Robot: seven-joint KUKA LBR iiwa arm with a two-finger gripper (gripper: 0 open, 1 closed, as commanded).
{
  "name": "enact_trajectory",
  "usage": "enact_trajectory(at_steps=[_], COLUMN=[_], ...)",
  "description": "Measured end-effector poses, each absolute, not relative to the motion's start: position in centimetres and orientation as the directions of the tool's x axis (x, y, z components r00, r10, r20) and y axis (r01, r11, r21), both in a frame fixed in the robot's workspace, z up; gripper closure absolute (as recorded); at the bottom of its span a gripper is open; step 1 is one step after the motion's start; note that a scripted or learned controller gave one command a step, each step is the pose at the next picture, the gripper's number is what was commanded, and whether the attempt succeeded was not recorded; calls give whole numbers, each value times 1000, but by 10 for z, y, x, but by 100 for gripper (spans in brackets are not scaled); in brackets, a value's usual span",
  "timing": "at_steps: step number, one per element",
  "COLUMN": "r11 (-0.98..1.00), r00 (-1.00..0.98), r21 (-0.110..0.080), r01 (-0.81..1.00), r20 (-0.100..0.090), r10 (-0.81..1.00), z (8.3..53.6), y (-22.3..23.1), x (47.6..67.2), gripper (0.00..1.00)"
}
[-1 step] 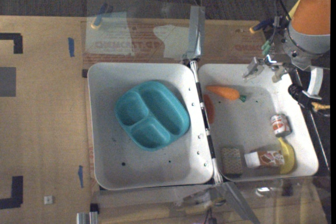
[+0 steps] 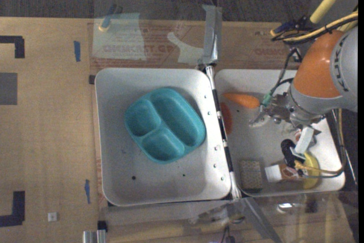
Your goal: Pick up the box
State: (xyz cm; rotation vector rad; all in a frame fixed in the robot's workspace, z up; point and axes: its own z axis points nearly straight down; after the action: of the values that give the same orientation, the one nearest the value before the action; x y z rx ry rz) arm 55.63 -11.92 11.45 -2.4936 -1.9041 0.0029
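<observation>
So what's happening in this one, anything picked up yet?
Not that the view shows. The grey and orange arm reaches into the right bin from the right, its end effector low over the bin's middle, near an orange object at the far edge. A small white box lies at the bin's near edge beside a yellow item and a dark speckled block. The left bin holds a teal divided plate. Nothing is seen in the end effector.
</observation>
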Motion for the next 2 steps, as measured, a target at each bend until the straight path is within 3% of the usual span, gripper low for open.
enact_trajectory(at_steps=[1,2], r11=[-351,-363], r00=[351,363], r21=[9,13], r01=[936,932], r20=[5,4], r10=[936,932], z=[89,99], y=[-110,-116], x=[492,492], gripper=[0,100])
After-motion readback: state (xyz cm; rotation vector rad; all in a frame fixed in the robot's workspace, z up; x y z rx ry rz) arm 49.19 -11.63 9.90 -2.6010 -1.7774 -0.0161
